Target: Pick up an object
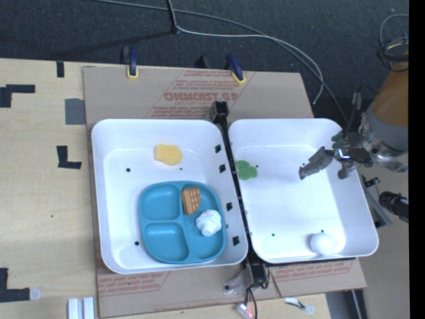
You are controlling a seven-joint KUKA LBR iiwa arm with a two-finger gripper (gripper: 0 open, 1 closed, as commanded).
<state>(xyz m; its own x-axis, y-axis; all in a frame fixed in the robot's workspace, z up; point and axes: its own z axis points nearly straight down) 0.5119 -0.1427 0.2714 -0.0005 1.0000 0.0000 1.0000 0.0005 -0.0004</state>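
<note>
The two-finger gripper (325, 165) hangs spread apart (grasping nothing) above the right white bin (285, 241). A small green lump (246, 171) sits by that bin's left edge.

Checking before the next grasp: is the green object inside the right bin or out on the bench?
Inside. The green object lies on the floor of the right bin, close to its left wall.

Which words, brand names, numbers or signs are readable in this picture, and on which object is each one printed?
"CHEMCAST GP": red print on the brown cardboard sheet under the two bins, readable only roughly.
The smaller red lines under it, and the repeated red print on the cardboard's lower edge: too blurred to read.
The black tape marks on the bench are shapes, not letters.
I see no text on the bins, the blue tray or the arm.
</note>
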